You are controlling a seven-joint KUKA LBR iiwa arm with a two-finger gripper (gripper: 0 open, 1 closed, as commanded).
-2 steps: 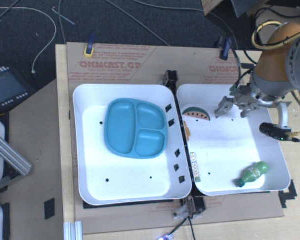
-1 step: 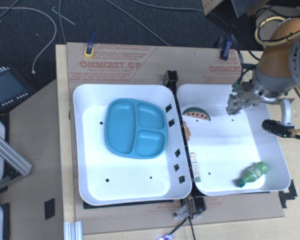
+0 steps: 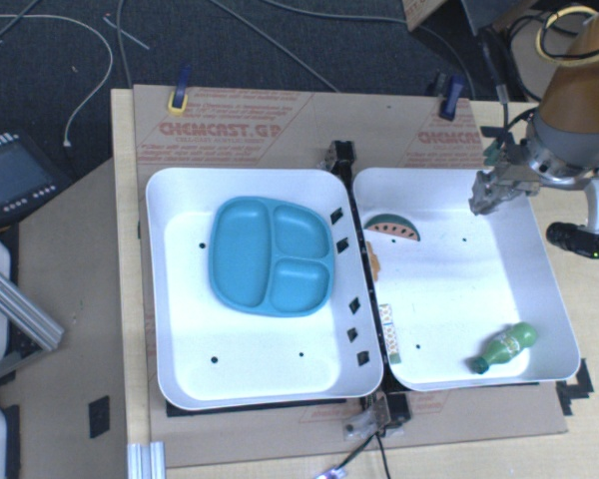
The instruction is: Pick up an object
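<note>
Gripper point(image 3: 482, 200) hangs at the right bin's point(image 3: 499, 372) upper right edge; its finger state cannot be told. 2 candidates lie below: watermelon slice point(image 3: 392, 231) upper left, green bottle point(image 3: 502, 348) lower right. A good pick likely means centring squarely over 1 before descending.

Grey KUKA arm with an orange band

The arm point(image 3: 579, 108) has a broad orange-tan section above a pale grey wrist ring; dark cables loop beside it, and the gripper point(image 3: 484, 196) is dull grey metal.
</note>
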